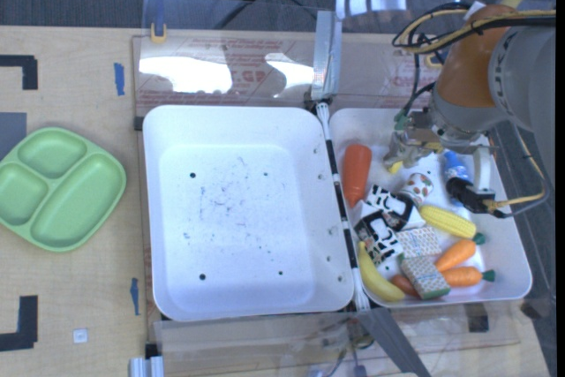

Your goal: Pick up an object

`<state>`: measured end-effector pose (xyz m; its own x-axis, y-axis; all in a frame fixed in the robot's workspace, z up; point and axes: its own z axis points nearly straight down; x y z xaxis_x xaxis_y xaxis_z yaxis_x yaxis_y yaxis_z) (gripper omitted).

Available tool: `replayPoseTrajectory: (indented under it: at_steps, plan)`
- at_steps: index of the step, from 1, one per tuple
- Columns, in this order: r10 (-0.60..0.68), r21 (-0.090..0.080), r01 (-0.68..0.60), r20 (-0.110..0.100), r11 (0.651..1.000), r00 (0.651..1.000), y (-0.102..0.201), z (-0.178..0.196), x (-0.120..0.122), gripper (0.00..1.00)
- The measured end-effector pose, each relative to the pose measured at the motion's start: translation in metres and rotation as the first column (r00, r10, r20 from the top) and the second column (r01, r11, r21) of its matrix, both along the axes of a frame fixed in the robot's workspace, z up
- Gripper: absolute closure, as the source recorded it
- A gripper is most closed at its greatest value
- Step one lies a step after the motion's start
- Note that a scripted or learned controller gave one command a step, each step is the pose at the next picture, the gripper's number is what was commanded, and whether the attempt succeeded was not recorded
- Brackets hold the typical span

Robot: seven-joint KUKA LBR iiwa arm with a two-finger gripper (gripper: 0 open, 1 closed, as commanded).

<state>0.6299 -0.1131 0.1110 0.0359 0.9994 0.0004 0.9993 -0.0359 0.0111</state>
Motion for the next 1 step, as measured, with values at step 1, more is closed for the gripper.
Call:
replayPoseTrajectory:
  at_steps: [1]
  plan:
    - [-0.065,-0.001,0.065,-0.009,0.998,0.998,-0.0459,0.0617,0.0068,1.0]
